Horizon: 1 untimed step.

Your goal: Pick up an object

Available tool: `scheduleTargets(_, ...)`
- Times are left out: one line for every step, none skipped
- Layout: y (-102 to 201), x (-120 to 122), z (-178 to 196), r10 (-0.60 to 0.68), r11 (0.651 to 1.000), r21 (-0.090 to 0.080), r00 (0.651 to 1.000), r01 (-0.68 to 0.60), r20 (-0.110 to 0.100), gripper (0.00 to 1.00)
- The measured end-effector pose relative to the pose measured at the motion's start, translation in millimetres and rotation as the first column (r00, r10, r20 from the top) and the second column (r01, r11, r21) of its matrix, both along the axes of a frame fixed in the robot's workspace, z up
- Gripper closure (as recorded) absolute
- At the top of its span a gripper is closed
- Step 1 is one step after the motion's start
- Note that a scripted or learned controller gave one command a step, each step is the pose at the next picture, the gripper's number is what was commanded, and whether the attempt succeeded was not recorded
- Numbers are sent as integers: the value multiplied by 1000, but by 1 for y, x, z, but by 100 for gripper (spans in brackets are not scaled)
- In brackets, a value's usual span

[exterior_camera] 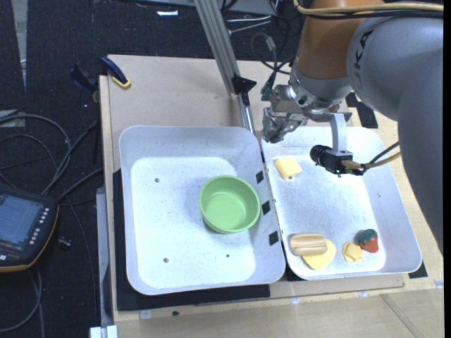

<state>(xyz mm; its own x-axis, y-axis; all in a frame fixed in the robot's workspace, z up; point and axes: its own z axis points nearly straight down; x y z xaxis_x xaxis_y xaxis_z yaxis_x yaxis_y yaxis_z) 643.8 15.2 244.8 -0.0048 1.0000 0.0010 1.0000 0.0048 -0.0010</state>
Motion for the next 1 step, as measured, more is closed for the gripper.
scheduleTargets(56,0,6,0,1000,0,1000,0,1,100)
